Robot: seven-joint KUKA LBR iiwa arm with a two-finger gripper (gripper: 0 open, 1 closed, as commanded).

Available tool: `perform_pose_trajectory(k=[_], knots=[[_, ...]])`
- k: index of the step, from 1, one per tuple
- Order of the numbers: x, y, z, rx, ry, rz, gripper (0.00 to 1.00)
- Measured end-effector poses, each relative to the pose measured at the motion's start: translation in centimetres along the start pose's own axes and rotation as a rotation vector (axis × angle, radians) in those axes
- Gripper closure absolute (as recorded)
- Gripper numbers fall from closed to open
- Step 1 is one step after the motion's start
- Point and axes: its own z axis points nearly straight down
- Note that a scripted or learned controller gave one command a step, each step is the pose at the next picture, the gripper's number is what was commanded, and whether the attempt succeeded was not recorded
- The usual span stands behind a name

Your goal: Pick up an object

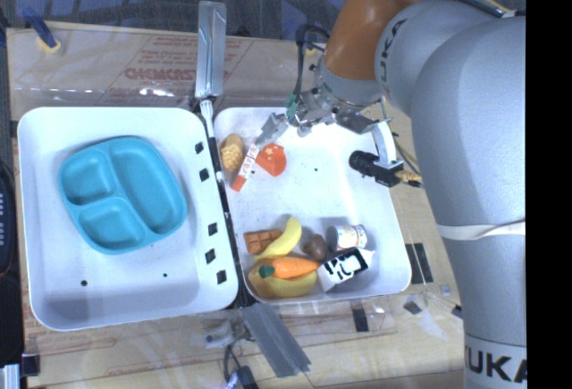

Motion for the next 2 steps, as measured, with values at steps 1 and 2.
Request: perform_pose_trajectory(k=[1, 2], knots=[[-0.9, -1.3, 3.5, -0.023, -0.013, 0.051, 0.00], [1.3, -3.6, 5.8, -0.008, -0.006, 0.038, 0.00]])
